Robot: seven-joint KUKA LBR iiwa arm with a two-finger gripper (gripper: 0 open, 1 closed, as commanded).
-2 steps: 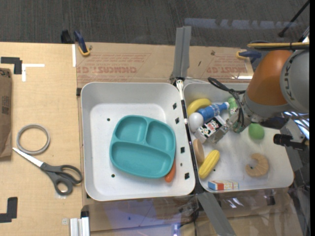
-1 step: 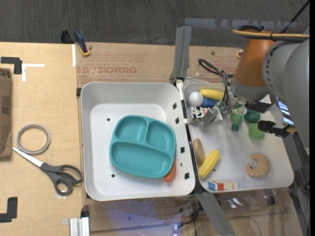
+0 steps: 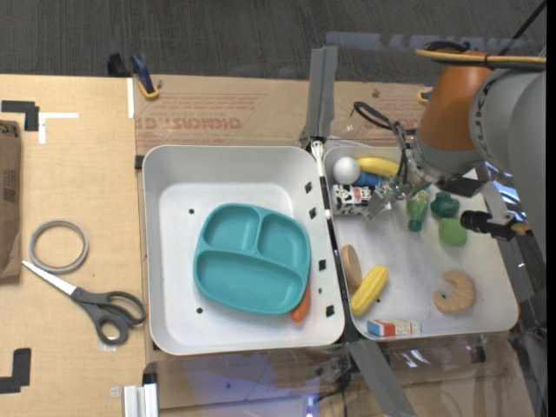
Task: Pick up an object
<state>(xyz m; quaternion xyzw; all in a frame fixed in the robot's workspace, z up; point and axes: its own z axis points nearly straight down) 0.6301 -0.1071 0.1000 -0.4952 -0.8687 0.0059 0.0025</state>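
Note:
My gripper (image 3: 383,197) hangs low in the back of the right bin (image 3: 499,315), under the orange-banded wrist (image 3: 452,111). It is right beside a black-and-white spotted carton (image 3: 351,200), at the carton's right end. Just behind it lie a white ball (image 3: 346,169), a yellow banana (image 3: 379,165) and a small blue item (image 3: 380,181). To its right sit a green bottle-shaped toy (image 3: 418,209) and two green pieces (image 3: 452,230). I see nothing held in the gripper.
The front of the right bin holds a wooden disc (image 3: 350,265), a corn cob (image 3: 369,287), a croissant (image 3: 454,291) and a small flat box (image 3: 393,327). The left bin (image 3: 165,233) holds a teal divided plate (image 3: 252,259) and an orange carrot (image 3: 301,307). Scissors (image 3: 87,299) and a tape roll (image 3: 58,244) lie outside on the left.

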